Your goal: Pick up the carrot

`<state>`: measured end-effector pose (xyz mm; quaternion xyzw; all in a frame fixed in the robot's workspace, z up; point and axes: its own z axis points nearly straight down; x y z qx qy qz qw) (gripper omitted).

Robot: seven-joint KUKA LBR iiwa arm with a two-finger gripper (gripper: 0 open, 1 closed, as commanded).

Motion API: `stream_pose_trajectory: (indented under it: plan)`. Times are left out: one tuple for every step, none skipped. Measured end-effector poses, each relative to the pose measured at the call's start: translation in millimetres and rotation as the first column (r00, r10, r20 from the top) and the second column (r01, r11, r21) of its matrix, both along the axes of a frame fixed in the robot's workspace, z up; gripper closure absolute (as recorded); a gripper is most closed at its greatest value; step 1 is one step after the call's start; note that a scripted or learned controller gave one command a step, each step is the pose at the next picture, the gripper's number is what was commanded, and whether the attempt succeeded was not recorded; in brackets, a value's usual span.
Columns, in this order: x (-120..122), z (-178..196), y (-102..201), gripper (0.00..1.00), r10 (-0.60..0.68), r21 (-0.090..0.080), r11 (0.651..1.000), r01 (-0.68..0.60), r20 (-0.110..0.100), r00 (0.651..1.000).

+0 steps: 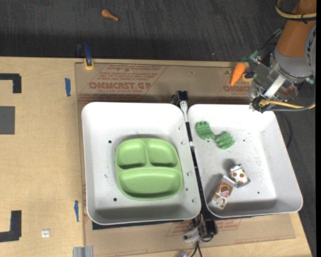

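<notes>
Claw [258,83]: it hangs at the back right corner of the right bin [281,150], outside the rim. I cannot tell whether it is wide, narrow or holding anything, as its working end is a jumble of dark parts and cable from up here.

Carrot [236,73]: it is outside both bins, over the board [130,83] behind the right bin, tilted, with its green end towards the claw and just beside it.

Grip risk: I judge the carrot may be only touched, not gripped. If so, a lift would leave it behind or flick it away.

Roll risk: the carrot is tapered and lies on flat board. A nudge from the side could roll it towards the dark strip beyond the board, out of easy reach.

Rim risk: the claw is close to the bin's back rim, so a low move could catch the rim and shift the bin.

Decoy: a small orange thing [109,15] lies far off at the top left. I would not take it for the target.

Hidden: I cannot see the contact between claw and carrot, or tell whether the carrot rests on the board or is off it.

Cut off: the arm [296,37] runs out of the frame at the top right.

Hard to make out: the two green bits [214,134] and two small packs [231,184] in the right bin are too small to name. The green plate [148,168] in the left bin [98,150] is plain enough.
</notes>
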<state>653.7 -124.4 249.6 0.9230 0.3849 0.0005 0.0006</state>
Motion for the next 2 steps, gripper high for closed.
stream_pose_trajectory:
  plan:
    - [7, 5, 43, 1.0, -0.002, 0.0, 1.0, 0.002, 0.0, 1.0]
    - [8, 16, 43, 1.0, -0.001, 0.0, 1.0, 0.001, 0.0, 1.0]
